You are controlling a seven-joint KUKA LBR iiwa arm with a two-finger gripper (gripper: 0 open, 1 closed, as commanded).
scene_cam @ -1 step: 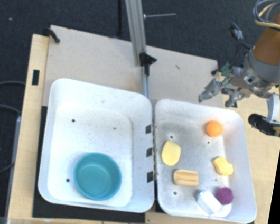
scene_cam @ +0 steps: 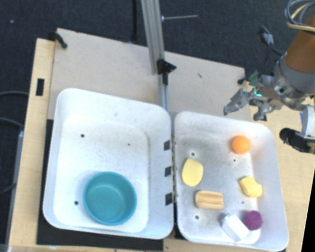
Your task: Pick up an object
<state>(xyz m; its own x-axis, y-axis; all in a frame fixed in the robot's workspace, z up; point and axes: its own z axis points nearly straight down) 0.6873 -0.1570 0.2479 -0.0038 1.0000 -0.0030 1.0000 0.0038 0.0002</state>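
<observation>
The arm, cut off at two o'clock, hangs its gripper spread wide, holding nothing, above the right bin and its orange ball.

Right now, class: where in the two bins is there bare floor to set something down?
Left bin: bare all above the teal bowl. Right bin: bare upper-left, beside the orange ball. Crowded lower right, around the white block and purple ball.
</observation>
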